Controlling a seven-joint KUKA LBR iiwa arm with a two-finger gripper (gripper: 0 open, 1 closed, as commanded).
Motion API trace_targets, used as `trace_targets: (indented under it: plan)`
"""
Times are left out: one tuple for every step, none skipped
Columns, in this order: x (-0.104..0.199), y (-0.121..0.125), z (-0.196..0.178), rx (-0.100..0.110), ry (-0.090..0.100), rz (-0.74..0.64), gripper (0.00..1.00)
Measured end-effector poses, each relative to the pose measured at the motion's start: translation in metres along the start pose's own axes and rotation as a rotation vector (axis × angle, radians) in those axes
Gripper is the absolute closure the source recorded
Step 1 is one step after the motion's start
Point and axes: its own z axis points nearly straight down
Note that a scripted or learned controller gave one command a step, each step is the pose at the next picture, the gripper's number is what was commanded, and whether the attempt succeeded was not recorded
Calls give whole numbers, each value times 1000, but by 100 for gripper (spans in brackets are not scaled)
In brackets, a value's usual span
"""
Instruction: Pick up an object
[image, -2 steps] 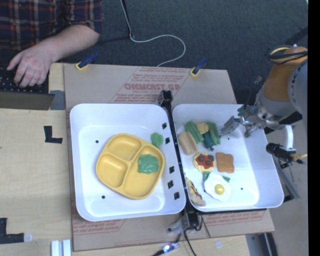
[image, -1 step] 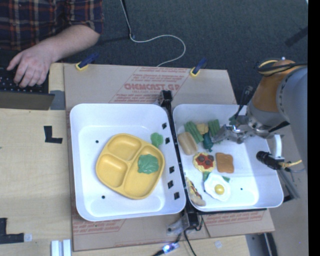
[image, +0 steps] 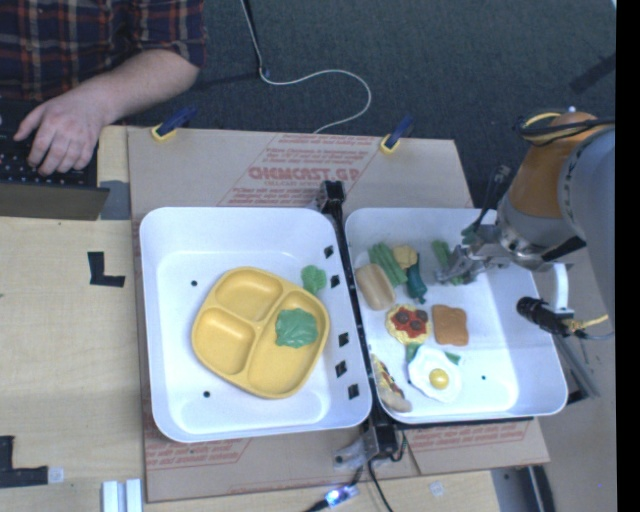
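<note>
My gripper (image: 455, 268) hangs low over the upper right part of the right bin (image: 520, 400), its fingers pointing left and down beside a small green toy (image: 440, 248). Further left in that bin lie a hot dog bun (image: 375, 286), a green vegetable (image: 386, 260), a dark green piece (image: 415, 285), a small pizza (image: 408, 323), a brown toast (image: 450, 325) and a fried egg (image: 436, 374). I see nothing clearly between the fingers.
The left bin (image: 170, 300) holds a yellow divided plate (image: 258, 330) with a green leaf (image: 296, 327) on it, and a second green piece (image: 314, 279) beside it. A person's hand (image: 70, 125) rests at the top left. A black clip line divides the bins.
</note>
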Motion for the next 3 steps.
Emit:
trace_targets:
  plan:
    - [11,-1,-49,-1,2,2,100]
    - [14,-8,-107,0,2,3,100]
    - [15,-7,-131,-1,2,3,100]
